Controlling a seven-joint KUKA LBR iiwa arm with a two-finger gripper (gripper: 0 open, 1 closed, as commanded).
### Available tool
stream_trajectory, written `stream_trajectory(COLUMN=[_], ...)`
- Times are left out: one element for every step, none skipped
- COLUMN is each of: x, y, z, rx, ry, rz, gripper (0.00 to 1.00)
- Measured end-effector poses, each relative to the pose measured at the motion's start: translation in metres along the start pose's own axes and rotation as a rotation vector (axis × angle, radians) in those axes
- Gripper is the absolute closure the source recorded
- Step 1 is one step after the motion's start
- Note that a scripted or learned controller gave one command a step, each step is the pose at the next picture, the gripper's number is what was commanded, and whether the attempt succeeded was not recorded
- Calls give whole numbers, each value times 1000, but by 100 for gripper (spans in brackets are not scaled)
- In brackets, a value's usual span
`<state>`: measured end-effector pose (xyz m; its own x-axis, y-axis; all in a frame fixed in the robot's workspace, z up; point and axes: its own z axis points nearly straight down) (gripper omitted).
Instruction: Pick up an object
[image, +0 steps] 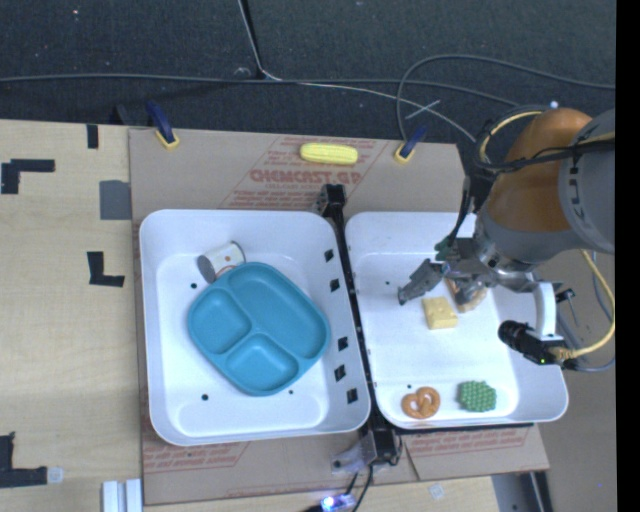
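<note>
Cheese wedge (440, 313), pale yellow and blocky, is found mid-right bin (395, 345), just below the gripper (440, 283); jaws are seen spread, nothing between them. Knotted brown pretzel (421, 403) and knobbly green lump (477, 396) lie by the near edge. Blue three-compartment tray (258, 327) and a small cup (221, 262) are held in the left bin (160, 300).

The arm (590, 190) is grey with a broad orange band (535, 175), looping yellow and black cables (590, 345), a white bracket, and a dark metal gripper (440, 280).
</note>
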<state>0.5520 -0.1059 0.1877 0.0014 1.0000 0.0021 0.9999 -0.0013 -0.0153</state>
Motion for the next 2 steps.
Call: stream_trajectory(x=[0,0], y=[3,-1], z=[-7,37], rx=[-13,-9], ry=[-2,-2], rz=[-3,-2], gripper=[0,0])
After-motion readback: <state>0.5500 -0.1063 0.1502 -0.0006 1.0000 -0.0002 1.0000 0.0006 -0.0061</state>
